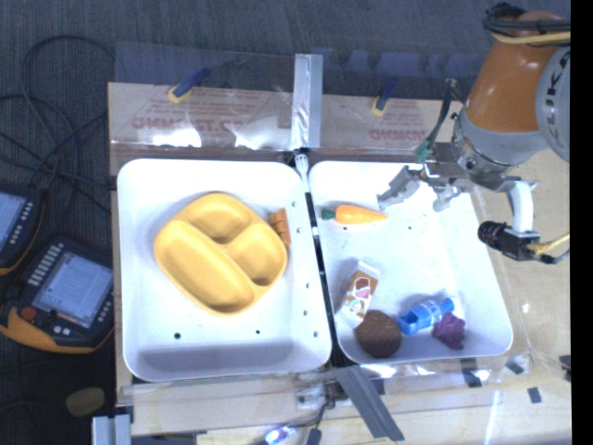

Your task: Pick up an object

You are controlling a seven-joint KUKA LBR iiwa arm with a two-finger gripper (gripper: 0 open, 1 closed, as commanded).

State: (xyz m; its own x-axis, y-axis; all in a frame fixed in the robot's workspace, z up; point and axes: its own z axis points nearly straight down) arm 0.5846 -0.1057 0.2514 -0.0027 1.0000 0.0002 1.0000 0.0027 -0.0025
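Two spread metal fingers of gripper (419,189) above tapered carrot (359,214)

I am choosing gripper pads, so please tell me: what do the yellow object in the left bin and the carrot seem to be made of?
Yellow object: probably moulded plastic or foam, smooth with a soft sheen on its rounded lobes. Carrot: likely toy plastic, uniform orange, slightly glossy, with a green tip. Neither is certain from this view.
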